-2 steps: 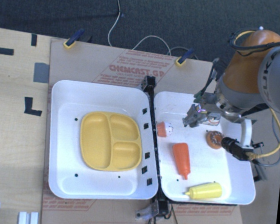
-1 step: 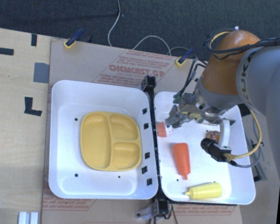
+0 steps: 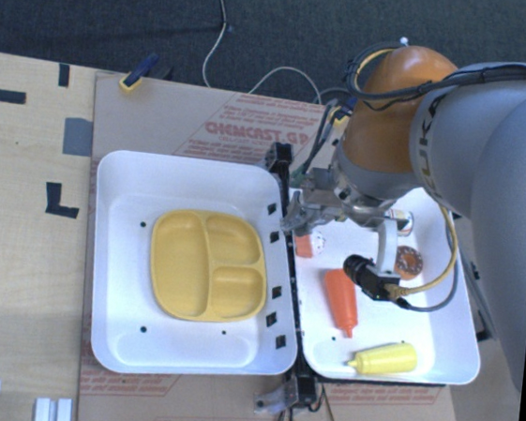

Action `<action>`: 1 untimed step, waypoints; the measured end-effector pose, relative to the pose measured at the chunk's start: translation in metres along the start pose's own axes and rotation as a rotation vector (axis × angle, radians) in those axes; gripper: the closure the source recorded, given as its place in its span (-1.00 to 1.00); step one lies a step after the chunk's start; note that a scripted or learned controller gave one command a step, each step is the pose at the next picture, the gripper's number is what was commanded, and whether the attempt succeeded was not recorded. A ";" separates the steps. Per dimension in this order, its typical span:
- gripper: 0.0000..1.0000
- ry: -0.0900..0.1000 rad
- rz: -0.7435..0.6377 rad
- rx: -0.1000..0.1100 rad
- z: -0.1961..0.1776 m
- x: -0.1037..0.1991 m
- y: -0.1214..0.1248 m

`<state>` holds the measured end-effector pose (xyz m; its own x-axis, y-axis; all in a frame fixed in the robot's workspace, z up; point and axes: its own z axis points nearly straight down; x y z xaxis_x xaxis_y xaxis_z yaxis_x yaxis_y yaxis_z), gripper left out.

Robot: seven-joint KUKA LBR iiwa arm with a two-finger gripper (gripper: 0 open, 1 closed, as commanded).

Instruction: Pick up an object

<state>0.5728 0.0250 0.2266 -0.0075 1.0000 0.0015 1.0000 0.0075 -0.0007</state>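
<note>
My gripper [image 3: 303,226] hangs over the left edge of the right bin [image 3: 453,368], close to the divider between the bins. Directly below it lies a small orange piece [image 3: 304,247], partly covered by the gripper. An orange-red bottle [image 3: 340,299] lies in the middle of the right bin. A yellow squeeze bottle [image 3: 384,358] rests near that bin's front edge. A small brown round item [image 3: 409,261] sits at the right, behind a black cable.
The left bin [image 3: 108,329] holds a yellow divided plate [image 3: 208,265]. The arm's orange band and grey body cover the back of the right bin. A yellow and blue clip [image 3: 138,72] lies on the bench at the back left.
</note>
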 end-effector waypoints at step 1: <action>1.00 -0.001 0.000 0.001 -0.008 0.056 0.002</action>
